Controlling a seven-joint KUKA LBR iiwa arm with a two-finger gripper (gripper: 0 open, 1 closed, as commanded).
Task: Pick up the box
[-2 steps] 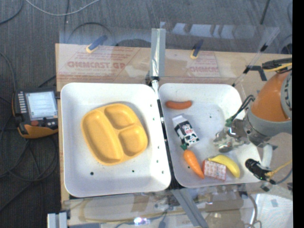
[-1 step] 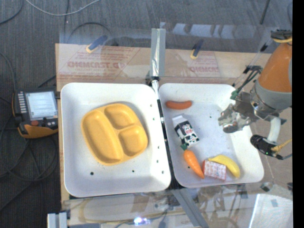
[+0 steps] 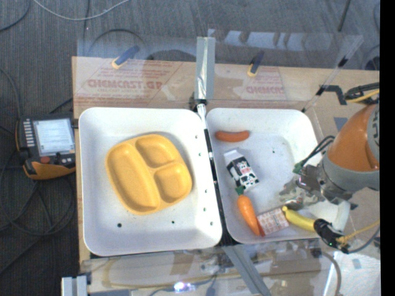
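Two shallow white bins are seen side by side on the bench. The left bin (image 3: 92,184) is occupied by a yellow compartment tray (image 3: 149,172) lying flat near its middle, tilted slightly against the bin's edges. In the right bin (image 3: 271,119) the box (image 3: 242,171), a small carton printed in white and black, is found near the left wall, roughly midway between the far and near edges. Its long axis is set on a diagonal: the upper end is pointed toward the far-left corner of the bin and the lower end toward the near-right corner. An orange sausage-shaped toy (image 3: 232,135) is laid beyond it, close to the far edge and roughly parallel to that edge. An orange carrot (image 3: 248,214) is placed just beside the box's near end, angled toward the near edge, and a pinkish wrapped packet (image 3: 272,221) is lying against the carrot's lower part. A yellow banana (image 3: 301,219) is seen next to the packet, by the near-right corner. The gripper (image 3: 300,187) is positioned over the right edge of the right bin, well apart from the box, above the banana. Whether it is open or closed cannot be told.
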